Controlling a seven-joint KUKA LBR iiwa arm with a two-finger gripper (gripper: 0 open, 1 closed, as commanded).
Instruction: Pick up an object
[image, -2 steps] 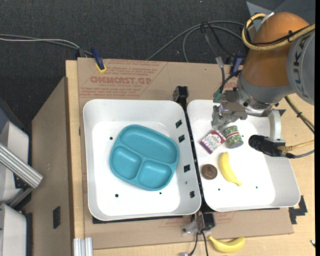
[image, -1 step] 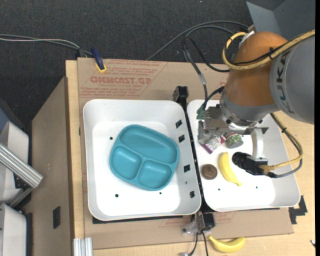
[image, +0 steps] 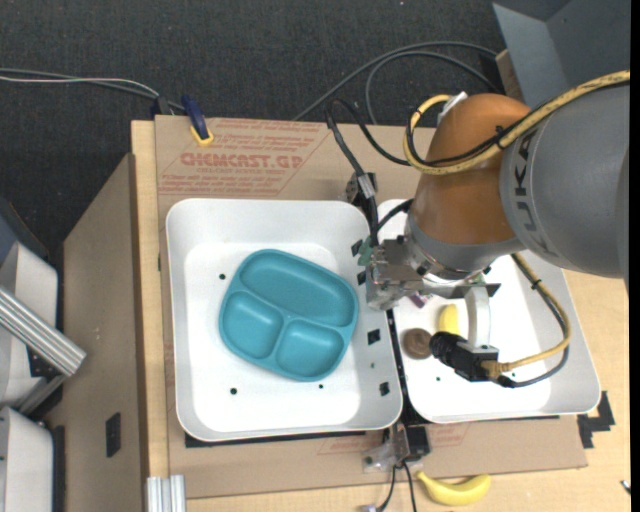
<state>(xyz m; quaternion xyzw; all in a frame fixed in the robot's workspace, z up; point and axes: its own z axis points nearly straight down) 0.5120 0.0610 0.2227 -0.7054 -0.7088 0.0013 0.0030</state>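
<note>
My wrist hangs over the right bin (image: 560, 395), at its edge nearest the left bin (image: 190, 300), and my gripper (image: 400, 290) is hidden under my own arm, so I cannot tell whether it is released or clenched. Just beside it in the right bin lie a yellow object (image: 447, 320) and a round brown object (image: 415, 344). The teal divided plate (image: 288, 313) lies flat in the left bin.
</note>
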